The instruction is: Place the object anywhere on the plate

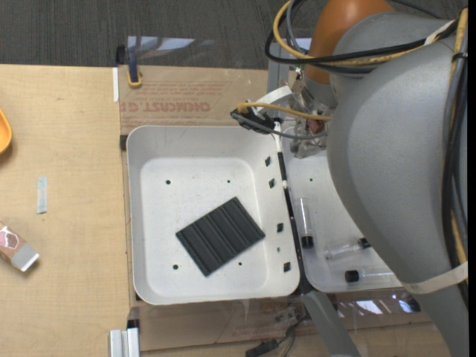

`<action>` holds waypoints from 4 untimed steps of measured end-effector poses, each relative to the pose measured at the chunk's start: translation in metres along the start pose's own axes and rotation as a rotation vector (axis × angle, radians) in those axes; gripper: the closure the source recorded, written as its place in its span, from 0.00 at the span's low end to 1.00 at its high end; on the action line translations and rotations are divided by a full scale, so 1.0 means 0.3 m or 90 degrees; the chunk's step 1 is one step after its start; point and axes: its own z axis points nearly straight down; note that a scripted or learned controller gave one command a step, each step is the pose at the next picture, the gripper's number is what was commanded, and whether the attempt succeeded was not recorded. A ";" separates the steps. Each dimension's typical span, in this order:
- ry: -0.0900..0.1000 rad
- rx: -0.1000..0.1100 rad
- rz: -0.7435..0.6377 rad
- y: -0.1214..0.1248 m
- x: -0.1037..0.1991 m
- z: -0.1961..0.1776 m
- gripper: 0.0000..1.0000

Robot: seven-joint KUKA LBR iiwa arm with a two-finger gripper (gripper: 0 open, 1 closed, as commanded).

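Fingers [303, 144] over right bin [321, 193] far corner

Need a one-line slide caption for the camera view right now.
KUKA arm looms over the right bin while a dark ribbed plate lies tilted in the left bin.

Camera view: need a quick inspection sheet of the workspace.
Surface: two white bins, left bin and right bin, on a wooden bench.
Job's things: dark ribbed plate lying flat and skewed in the left bin; object not identified.
Clutter: small clear tubes in the right bin; grey strip on the bench.
Grippers: hidden behind the arm; state unclear.
Cables: yellow and black loops by the wrist.
Surroundings: cardboard sheet behind the bins.
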 end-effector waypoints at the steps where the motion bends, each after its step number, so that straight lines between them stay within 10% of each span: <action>1: -0.001 -0.001 0.044 -0.337 0.025 -0.339 1.00; 3: -0.003 -0.001 -0.153 -0.318 -0.009 -0.419 1.00; 4: -0.003 -0.001 -0.304 -0.625 0.118 -0.549 1.00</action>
